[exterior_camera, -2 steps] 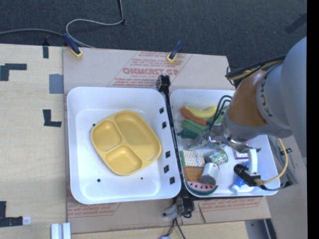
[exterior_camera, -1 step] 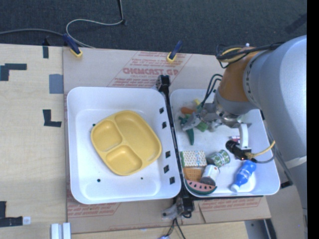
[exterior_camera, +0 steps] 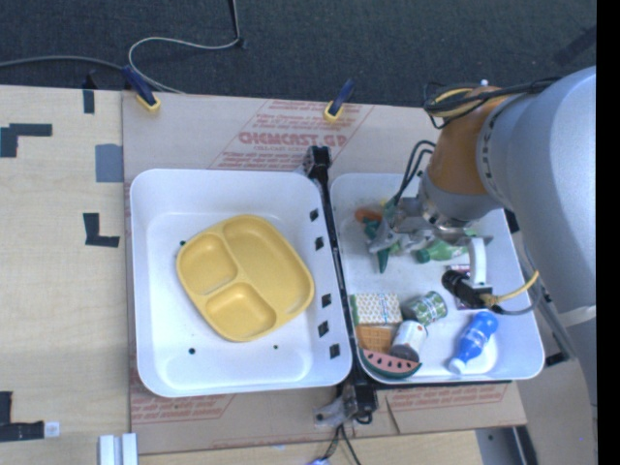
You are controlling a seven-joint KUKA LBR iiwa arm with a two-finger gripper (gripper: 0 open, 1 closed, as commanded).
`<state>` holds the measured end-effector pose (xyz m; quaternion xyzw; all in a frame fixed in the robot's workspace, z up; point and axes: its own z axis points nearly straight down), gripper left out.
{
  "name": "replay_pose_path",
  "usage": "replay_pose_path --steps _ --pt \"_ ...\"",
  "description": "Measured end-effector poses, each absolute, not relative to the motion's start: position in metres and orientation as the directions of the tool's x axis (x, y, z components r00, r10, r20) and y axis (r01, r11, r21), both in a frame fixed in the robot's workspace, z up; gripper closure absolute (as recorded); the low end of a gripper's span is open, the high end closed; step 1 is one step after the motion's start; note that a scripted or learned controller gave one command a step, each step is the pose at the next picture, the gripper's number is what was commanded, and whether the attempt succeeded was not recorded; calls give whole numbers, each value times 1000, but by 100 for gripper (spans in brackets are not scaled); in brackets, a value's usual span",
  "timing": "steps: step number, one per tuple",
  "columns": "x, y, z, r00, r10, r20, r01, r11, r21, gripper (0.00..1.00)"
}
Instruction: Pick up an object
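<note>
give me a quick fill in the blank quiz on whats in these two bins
1. The yellow tray lies in the ____ bin.
2. The yellow tray has ____ compartments.
3. The blue bottle lies in the ____ bin.
4. The watermelon slice lies at that bin's ____ edge.

Missing words: left; three; right; near

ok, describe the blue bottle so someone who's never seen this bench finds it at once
Start at the right-hand bin, the one the arm reaches into. Go to its near right corner, below the gripper. The blue bottle lies tilted there with a white end pointing at the bin's front edge; it is the one bright blue item, right of the small green can and the watermelon slice.
</note>
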<state>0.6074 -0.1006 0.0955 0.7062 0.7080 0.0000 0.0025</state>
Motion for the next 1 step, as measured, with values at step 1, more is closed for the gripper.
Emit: replay_pose_path --steps 1 --pt "563 -62 246 -2 1000 -1 1000 2 2 100"
